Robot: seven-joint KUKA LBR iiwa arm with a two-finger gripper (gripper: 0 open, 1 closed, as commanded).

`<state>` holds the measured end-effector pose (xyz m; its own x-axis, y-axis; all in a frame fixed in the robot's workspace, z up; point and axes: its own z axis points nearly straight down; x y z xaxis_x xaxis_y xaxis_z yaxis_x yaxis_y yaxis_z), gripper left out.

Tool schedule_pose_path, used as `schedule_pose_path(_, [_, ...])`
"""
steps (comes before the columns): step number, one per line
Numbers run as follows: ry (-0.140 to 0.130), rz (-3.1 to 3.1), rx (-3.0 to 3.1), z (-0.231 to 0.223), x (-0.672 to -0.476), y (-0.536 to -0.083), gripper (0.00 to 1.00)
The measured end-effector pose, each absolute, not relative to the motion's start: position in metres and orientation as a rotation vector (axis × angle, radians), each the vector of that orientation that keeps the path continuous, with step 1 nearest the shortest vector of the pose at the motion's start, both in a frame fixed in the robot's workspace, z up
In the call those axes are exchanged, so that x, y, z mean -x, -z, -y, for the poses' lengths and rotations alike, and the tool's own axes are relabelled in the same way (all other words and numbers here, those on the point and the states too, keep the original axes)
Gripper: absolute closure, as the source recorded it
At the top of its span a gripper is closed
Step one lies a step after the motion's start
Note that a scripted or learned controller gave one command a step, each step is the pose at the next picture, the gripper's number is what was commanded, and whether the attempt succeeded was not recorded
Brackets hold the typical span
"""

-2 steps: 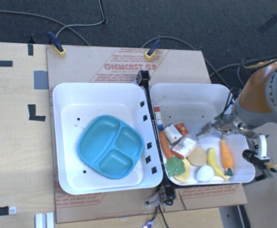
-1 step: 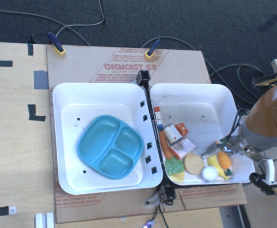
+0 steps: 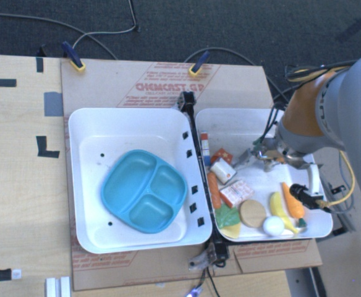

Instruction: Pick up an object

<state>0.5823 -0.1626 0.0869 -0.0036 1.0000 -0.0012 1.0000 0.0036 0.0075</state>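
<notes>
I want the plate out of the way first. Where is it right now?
In the camera view the blue plate lies in the left bin, slightly below its middle, apart from the toy food in the right bin.

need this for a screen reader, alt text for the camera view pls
A grey arm with an orange band reaches from the right over the right bin of toy food, its hand above the pile. The left bin holds a blue divided plate.

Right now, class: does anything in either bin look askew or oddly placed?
Mildly. The blue divided plate lies turned at an angle in the left bin. The toy food is crowded against the right bin's near-left corner.
</notes>
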Motion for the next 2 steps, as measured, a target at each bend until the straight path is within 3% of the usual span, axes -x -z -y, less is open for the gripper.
schedule_pose_path(1, [0.003,-2.220,-2.223,0.206,-0.521,-0.091,0.00])
schedule_pose_path(2, [-0.001,-2.224,-2.219,0.156,-0.590,-0.112,0.00])
